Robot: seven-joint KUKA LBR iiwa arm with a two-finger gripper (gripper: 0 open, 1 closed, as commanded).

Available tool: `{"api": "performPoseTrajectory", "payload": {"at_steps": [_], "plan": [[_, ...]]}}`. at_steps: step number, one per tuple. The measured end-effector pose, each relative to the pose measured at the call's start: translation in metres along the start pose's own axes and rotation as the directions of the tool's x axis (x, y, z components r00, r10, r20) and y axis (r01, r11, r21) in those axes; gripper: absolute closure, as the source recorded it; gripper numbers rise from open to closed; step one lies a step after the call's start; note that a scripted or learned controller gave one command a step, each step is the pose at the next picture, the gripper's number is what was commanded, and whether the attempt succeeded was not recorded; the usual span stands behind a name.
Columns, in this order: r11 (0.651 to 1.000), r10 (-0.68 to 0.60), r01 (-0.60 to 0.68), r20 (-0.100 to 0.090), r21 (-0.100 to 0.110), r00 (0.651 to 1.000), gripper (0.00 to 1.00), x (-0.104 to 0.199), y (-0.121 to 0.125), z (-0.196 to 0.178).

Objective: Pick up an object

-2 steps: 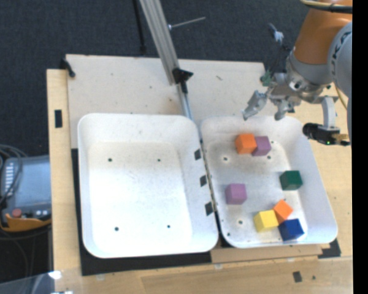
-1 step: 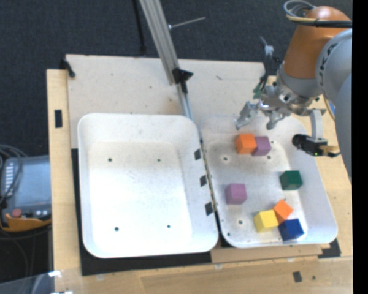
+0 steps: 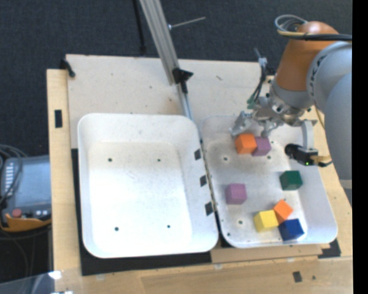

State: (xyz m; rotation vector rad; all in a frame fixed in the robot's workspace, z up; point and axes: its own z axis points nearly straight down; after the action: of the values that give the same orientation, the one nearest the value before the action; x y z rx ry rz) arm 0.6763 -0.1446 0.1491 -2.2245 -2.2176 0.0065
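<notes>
Arm: your grey arm (image 3: 331,97) reaches in from the right of the view, its orange band (image 3: 300,57) above the wrist, the wrist bent down over the far part of the right bin (image 3: 322,228)
Gripper: your gripper (image 3: 253,126) hangs over the far end of the right bin, just above two cubes
Fingers: you cannot tell from this view whether they are spread or closed, nor whether anything sits between them
Nearest cubes: an orange cube (image 3: 246,143) and a pale purple cube (image 3: 262,146) lie touching side by side on the bin floor, directly under the gripper
Other cubes: a purple cube (image 3: 235,193) lies alone near the bin's middle; a green cube (image 3: 291,179) lies toward the right wall
Near corner: a yellow cube (image 3: 265,219), a small orange cube (image 3: 283,209) and a blue cube (image 3: 291,228) sit bunched together, touching
Left bin: the left bin (image 3: 86,164) stands beside the right one, their rims meeting
Bench: a tan bench (image 3: 110,78) bears both bins; a metal rail (image 3: 159,32) slants across its far side
</notes>
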Motion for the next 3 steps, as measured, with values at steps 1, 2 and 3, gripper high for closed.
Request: {"api": "performPoseTrajectory", "payload": {"at_steps": [1,2,3], "plan": [[1.000,0.000,0.000,0.000,-0.008,1.000,1.00,-0.001,0.002,-0.015],[1.000,-0.001,0.001,-0.001,-0.010,1.000,1.00,-0.007,-0.002,-0.063],[1.000,-0.003,0.003,-0.003,-0.007,1.000,1.00,-0.007,-0.002,-0.071]]}}
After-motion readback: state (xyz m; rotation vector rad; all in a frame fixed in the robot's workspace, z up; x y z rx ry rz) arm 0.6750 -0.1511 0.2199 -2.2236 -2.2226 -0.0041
